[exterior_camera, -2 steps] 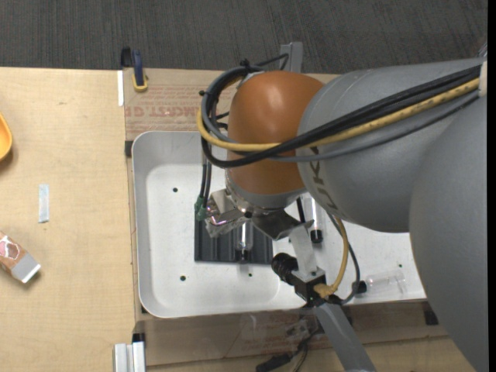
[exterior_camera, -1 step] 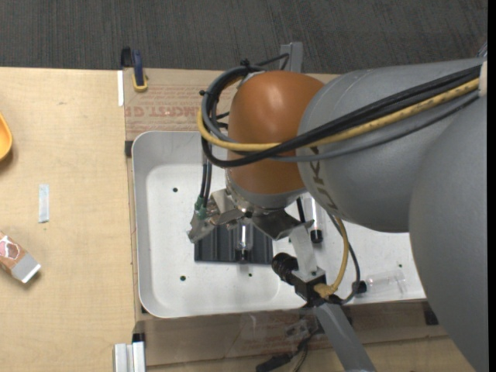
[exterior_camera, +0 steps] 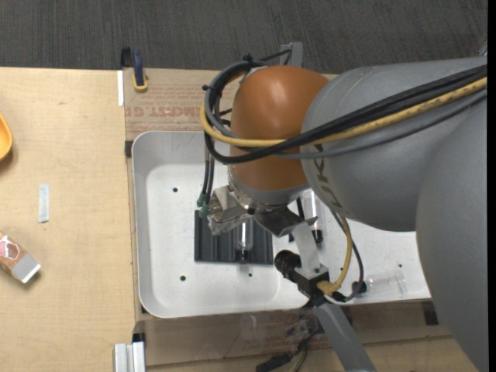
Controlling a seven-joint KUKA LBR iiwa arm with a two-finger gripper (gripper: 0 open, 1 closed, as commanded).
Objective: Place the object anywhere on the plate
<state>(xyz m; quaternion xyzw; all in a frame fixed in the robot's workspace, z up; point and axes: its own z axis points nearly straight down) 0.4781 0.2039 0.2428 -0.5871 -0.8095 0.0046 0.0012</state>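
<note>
Grey arm (exterior_camera: 403, 138) perhaps low over bin (exterior_camera: 155, 208)

1 camera, fixed high over the bench (exterior_camera: 62, 130), looks down at a slant, close on the white bin (exterior_camera: 159, 208); the arm (exterior_camera: 372, 146) enters from the right.

White bin (exterior_camera: 155, 208), black ribbed plate (exterior_camera: 213, 246), grey arm (exterior_camera: 403, 153) with orange band (exterior_camera: 271, 122)

Faint mirrored print on cardboard (exterior_camera: 174, 103), unreadable
</note>
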